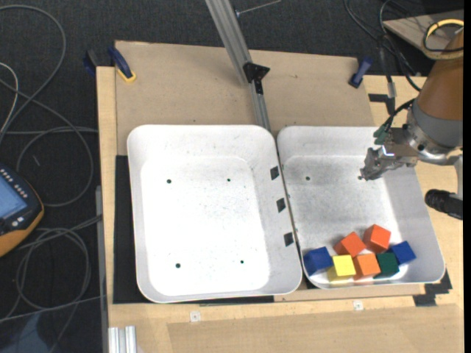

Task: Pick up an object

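You are looking down at a slant on a wooden bench (pixel 191 72) carrying two shallow white bins side by side. The left bin (pixel 147 197) has a speckled floor with four small dark dots. The right bin (pixel 324 153) holds a cluster of small blocks gathered in its near corner, toward the bottom of the view.

In that cluster, a blue block (pixel 317 259) sits at the left end, with a yellow block (pixel 343 266) just beside it. Two orange blocks follow, one (pixel 351 243) behind the yellow one and one (pixel 366 265) to its right. A red-orange block (pixel 379 236) sits at the back, a green block (pixel 387 262) lies near the front, and a second blue block (pixel 402 252) is at the right end. They are packed close, several touching.

The arm reaches in from the right, its orange band above a grey wrist. The gripper (pixel 370 168) is above the far right part of the right bin, well apart from the blocks. You cannot tell from this view how wide the jaws are set; nothing is seen between them.

A slanted metal rail (pixel 235 43) crosses the bench's far side. Blue clamps (pixel 121 63) grip the far corners.
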Available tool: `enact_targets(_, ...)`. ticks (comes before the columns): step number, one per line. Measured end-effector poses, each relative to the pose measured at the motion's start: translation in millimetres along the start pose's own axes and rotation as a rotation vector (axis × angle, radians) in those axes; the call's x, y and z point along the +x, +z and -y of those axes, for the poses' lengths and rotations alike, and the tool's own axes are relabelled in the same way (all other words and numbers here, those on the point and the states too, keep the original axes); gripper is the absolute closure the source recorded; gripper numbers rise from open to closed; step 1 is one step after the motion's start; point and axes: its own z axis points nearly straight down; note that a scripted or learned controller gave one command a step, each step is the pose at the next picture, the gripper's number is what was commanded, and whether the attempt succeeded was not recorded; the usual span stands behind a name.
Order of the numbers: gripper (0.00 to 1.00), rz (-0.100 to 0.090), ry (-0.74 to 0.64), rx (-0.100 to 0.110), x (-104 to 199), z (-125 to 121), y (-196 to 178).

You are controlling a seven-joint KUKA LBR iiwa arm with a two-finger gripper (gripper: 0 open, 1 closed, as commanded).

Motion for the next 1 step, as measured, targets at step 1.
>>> enact_targets(1, 1.0, -0.001, 0.0, 0.002, 57.1, 5.3, 5.8)
